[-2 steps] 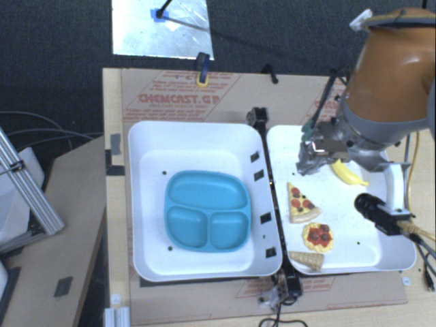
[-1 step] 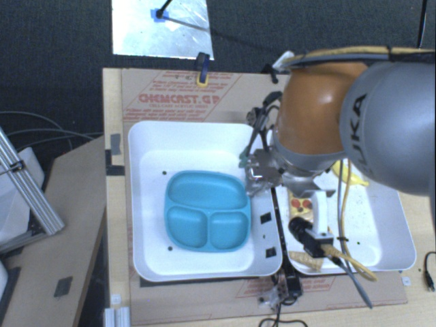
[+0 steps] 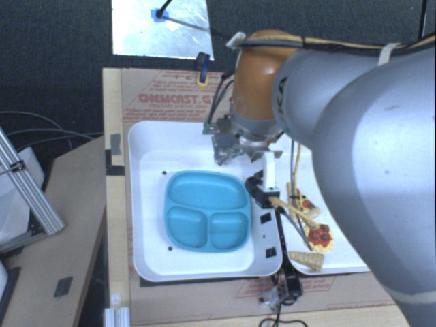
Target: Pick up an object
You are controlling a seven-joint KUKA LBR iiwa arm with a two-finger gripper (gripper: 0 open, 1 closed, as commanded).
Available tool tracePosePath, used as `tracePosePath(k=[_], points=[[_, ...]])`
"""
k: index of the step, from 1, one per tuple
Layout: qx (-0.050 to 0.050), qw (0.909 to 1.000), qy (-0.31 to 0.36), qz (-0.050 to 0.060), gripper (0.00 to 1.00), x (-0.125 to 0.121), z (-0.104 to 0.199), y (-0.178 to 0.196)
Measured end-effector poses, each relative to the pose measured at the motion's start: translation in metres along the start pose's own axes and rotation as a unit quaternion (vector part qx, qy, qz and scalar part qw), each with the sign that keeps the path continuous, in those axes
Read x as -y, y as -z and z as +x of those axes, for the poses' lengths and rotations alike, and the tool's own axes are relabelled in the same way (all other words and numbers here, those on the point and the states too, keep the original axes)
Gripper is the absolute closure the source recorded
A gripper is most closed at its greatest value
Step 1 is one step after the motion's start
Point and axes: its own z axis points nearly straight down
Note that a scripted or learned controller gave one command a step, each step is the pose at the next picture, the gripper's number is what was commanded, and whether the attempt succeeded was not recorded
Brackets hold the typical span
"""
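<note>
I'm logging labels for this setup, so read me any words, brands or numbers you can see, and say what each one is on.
"CHEMCAST G": red print on the brown board behind the left bin; the arm hides the rest of the word.
A smaller red line below it on the board: too blurred to read.
Faint red print on the board's front edge: unreadable.

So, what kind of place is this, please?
Probably a robotics lab bench, not a kitchen: a grey arm reaches over two white bins, one holding a blue divided plate, with loose cables and aluminium framing nearby.
</note>
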Motion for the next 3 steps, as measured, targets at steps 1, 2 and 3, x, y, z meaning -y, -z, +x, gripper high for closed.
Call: tracePosePath(k=[1,2,3], points=[[0.001,0.9999,-0.002,0.012,1.0,0.12,0.019,-0.019],[0.001,1.0,-0.004,0.004,1.0,0.043,-0.002,-0.092],[0.002,0.9999,-0.002,0.012,1.0,-0.011,0.031,-0.089]])
